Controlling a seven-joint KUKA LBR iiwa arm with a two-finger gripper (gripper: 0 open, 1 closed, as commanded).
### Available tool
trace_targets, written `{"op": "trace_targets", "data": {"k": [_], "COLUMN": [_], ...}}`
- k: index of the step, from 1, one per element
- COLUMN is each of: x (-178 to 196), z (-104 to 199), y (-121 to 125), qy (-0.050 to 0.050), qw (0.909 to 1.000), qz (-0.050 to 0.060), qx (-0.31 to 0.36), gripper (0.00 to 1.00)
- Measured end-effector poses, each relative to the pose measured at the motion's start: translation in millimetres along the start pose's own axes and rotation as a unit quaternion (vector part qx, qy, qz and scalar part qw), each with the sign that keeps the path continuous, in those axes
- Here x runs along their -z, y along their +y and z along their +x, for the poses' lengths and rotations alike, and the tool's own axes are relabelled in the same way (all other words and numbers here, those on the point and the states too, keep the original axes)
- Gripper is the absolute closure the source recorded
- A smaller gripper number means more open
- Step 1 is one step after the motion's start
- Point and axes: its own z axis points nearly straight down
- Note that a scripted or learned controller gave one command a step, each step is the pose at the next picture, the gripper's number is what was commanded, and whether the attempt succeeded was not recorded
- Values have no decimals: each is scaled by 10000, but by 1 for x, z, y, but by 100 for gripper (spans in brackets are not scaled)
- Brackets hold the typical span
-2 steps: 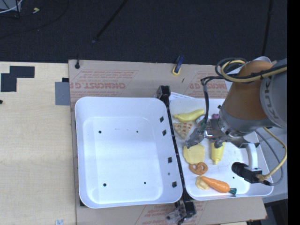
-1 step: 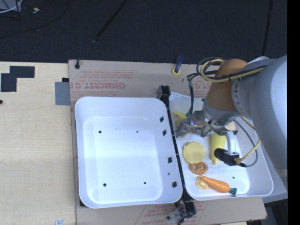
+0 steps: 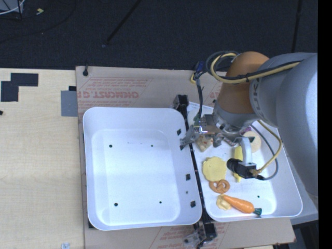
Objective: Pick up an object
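Observation:
The right bin [image 3: 282, 198] holds several small things. A flat yellow disc [image 3: 214, 167] lies near its middle, with an orange-brown pretzel [image 3: 220, 185] just below it. An orange carrot [image 3: 239, 204] with a green tip rests near the front wall, against a pale yellow lump [image 3: 223, 203]. A yellow stick-shaped piece [image 3: 238, 154] lies partly under the wrist. My gripper [image 3: 196, 137] hangs low at the right bin's left wall, up and left of the disc. The arm hides the back of the bin.
The left white bin [image 3: 104, 139] stands beside the right one, and the two walls meet under my gripper. Both rest on a cardboard sheet [image 3: 109, 90] on the wooden bench. Black clamps [image 3: 181, 102] sit along the divide between the bins.

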Motion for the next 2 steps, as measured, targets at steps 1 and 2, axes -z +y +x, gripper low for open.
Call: {"op": "trace_targets", "data": {"k": [1,2], "x": [0,-27], "z": [0,66], "y": [0,7], "qy": [-1,-120], "qw": [10000,9999], "qz": [-3,-46], "qx": [1,-82], "gripper": [0,0]}}
